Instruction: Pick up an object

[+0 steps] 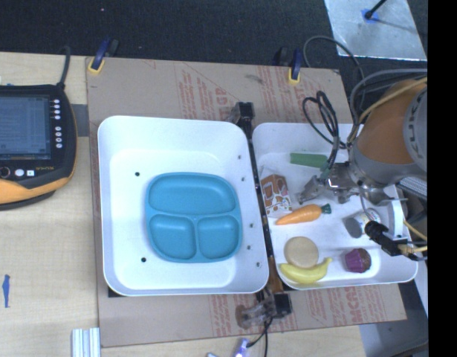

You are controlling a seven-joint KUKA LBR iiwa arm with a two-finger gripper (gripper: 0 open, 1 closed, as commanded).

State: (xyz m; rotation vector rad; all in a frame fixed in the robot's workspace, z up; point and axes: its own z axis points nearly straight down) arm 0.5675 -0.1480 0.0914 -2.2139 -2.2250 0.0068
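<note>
Camera view: gripper (317,190) blurred above carrot (300,215); arm (391,132) cut off.

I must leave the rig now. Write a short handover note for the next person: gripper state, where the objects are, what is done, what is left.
Gripper: low over the right bin, just above the carrot; nothing seen between its fingers.
Right bin holds: carrot, green block, brown patterned packet, round beige item, banana, purple item.
Left bin holds a blue divided plate.
Done: arm is over the objects.
Left: grasp one object and lift it.
</note>
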